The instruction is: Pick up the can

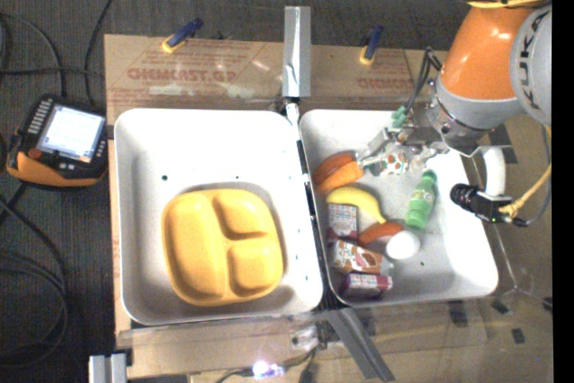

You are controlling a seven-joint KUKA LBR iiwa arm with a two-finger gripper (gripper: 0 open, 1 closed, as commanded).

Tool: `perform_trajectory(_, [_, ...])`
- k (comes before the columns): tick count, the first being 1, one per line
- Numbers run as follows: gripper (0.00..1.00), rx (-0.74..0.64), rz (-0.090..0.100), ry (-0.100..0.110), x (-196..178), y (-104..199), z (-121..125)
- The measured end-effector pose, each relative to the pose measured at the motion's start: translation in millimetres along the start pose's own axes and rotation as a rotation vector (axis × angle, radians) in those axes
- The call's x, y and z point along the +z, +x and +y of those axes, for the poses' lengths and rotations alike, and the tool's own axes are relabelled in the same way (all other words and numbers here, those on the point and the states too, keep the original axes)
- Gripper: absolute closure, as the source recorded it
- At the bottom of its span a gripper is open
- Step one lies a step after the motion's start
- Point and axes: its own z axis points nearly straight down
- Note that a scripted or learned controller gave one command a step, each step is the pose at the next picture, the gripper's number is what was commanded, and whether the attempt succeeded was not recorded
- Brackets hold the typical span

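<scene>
While two white bins sit side by side on the counter point(126, 49), their loads differ sharply. One yellow divided tray point(224, 244) lies alone in the left bin point(143, 139). The right bin point(466, 256) holds a crowded heap along its left half.

Counted there: one orange carrot-like piece point(336, 167) at the top, one yellow banana-shaped piece point(356, 202) just below it, one green bottle point(420, 200) lying to the right of the banana, one white egg-shaped piece point(403, 245) touching an orange-red piece point(381, 231), and three small printed containers. The can point(343, 219) appears to be the small dark-labelled cylinder under the banana, pressed against the bin's left wall; I cannot be sure of it. Below it lie a red-and-white packet point(356, 257) and a purple-pink one point(366, 284), all touching one another.

One gripper point(387, 155) hangs over the upper part of the right bin, beside the carrot piece and near the bottle's cap; whether it is spread or pressed together cannot be told, since a small printed object blurs with it there. The banana and the packets crowd the can on three sides.

On the counter's far edge stand two blue-and-yellow clamps point(182, 35) and one upright metal bar point(297, 49). One teach pendant point(59, 142) rests left of the counter.
</scene>
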Motion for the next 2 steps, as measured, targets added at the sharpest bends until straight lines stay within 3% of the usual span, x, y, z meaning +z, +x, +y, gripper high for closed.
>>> perform_trajectory(1, [0.0, 0.051, -0.002, 0.0, 69.7, -73.8, 55.0])
perform_trajectory(2, [0.0, 0.374, 0.0, 0.002, 102.0, -36.5, 55.0])
